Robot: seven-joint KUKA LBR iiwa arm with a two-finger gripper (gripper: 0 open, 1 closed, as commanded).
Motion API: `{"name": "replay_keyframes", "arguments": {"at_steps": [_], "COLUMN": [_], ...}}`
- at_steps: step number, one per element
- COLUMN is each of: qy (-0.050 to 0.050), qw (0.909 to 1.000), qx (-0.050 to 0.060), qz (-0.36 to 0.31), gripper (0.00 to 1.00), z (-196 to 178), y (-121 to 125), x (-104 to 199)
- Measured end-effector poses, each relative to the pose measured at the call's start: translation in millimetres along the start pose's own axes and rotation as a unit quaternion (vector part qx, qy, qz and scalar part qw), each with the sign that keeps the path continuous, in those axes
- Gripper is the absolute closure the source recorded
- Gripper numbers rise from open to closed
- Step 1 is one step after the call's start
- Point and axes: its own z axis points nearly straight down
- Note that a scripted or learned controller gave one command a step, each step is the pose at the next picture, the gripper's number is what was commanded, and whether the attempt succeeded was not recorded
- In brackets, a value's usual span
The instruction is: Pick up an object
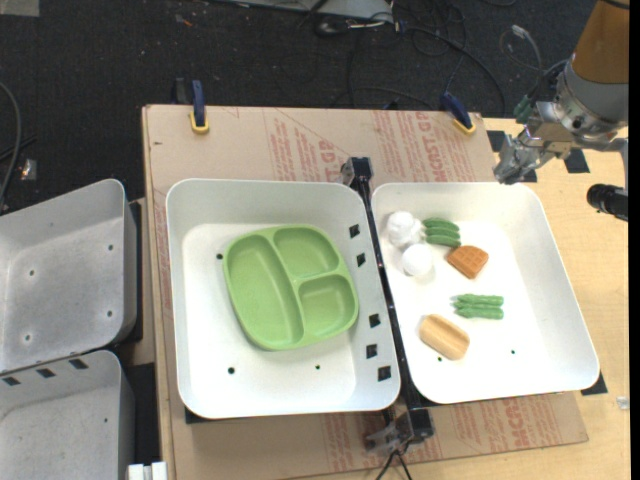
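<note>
Dark carpet with loose cables lay behind the counter [260,133], a cardboard-topped board clamped at its far edge by two blue and yellow clips.

From the single overhead view, two white bins sat side by side on that board, pinned together along their shared rim by black clips, presumably so neither would slide during a grab. In the left bin [190,298] lay a green tray [290,286] with three compartments, flat and slightly turned. In the right bin [560,298] was a loose cluster: two white balls [410,243] touching each other near the dividing rim, a bean pod [441,232] just beside the upper ball, an orange wedge [467,261] near it, a second bean pod [478,307] lower down, and a tan roll [444,336] nearest the front. The pieces lay mostly apart, which should leave room for fingers around each.

The arm came in from the right, its tool [515,160] hanging outside the right bin's far corner, above the board and well apart from every piece. It carried nothing I could see; whether it stood wide or narrow, I could not tell. Judged from this, the pick had not yet begun.
</note>
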Motion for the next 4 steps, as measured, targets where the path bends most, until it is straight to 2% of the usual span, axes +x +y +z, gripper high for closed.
{"name": "replay_keyframes", "arguments": {"at_steps": [1,2,3,4], "qy": [0.0,0.0,0.0,0.0], "qw": [1.0,1.0,1.0,1.0], "qx": [0.001,0.001,0.002,0.001], "qz": [0.001,0.001,0.0,-0.001], "gripper": [1.0,1.0,1.0,1.0], "z": [15.4,13.3,28.0,29.2], "y": [-8.1,-18.5,-34.5,-35.1], "x": [46.3,90.1,146.0,202.4]}}
